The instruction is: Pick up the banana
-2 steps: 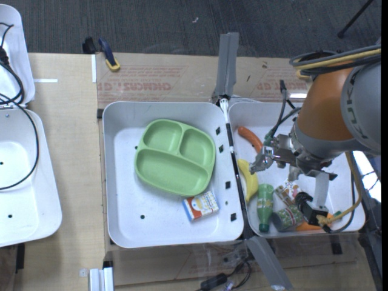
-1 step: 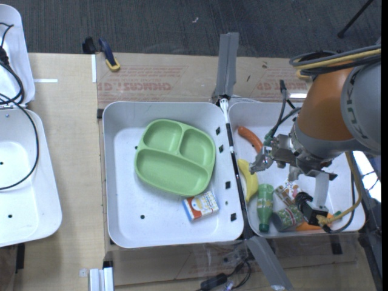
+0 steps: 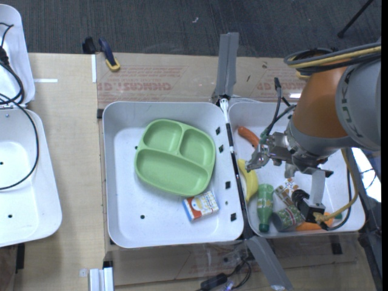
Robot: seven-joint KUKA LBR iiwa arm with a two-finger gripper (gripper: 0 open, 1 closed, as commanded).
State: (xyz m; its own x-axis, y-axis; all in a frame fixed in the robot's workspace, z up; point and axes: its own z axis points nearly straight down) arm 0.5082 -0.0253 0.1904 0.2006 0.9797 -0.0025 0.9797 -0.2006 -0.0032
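Observation:
The yellow banana lies along the left wall of the right bin, curving toward the front. My gripper hangs low just above the banana's far end, with the grey and orange arm behind it covering the bin's right half. From this view I cannot make out any contact between the gripper and the banana.
The right bin also holds an orange carrot at the back, an upright green bottle just right of the banana, and a dark packet. The left bin carries a green divided plate and a small carton.

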